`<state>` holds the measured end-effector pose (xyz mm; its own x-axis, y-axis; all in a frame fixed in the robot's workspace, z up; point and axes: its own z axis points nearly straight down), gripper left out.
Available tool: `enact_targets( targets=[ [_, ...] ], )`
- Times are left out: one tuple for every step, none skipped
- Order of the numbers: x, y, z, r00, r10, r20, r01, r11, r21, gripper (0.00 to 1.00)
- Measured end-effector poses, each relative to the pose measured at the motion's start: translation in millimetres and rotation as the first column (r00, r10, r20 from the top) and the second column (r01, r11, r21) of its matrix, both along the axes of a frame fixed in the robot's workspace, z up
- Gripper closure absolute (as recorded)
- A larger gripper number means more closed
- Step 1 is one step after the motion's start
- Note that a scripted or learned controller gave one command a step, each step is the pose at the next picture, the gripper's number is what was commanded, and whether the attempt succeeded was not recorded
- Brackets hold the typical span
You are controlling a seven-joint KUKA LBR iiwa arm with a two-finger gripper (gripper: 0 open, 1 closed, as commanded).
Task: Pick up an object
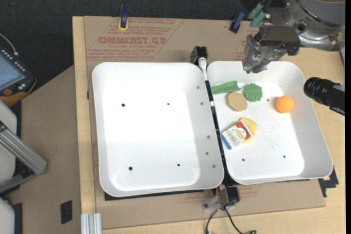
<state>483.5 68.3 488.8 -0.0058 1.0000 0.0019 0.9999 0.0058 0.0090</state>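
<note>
Just below the hand [255, 66], whose grip state I could not tell, lay the brush [253, 91], cookie [237, 101] and bean [225, 86]; such crowding risked a glancing, failed grasp.

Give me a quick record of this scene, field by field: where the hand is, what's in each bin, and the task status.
hand: above the far edge of the right bin, nothing seen between its fingers
right bin contents: green strip, green bumpy ball, tan disc, orange ball, small printed packet
left bin: white, with small dark dots
task status: no object picked up yet
</note>
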Motion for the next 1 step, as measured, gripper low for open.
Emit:
enact_targets(
  targets=[
    [7.9,33.7,49.3,1.000,-0.001,-0.001,0.001,1.000,0.000,1.00]
  ],
)
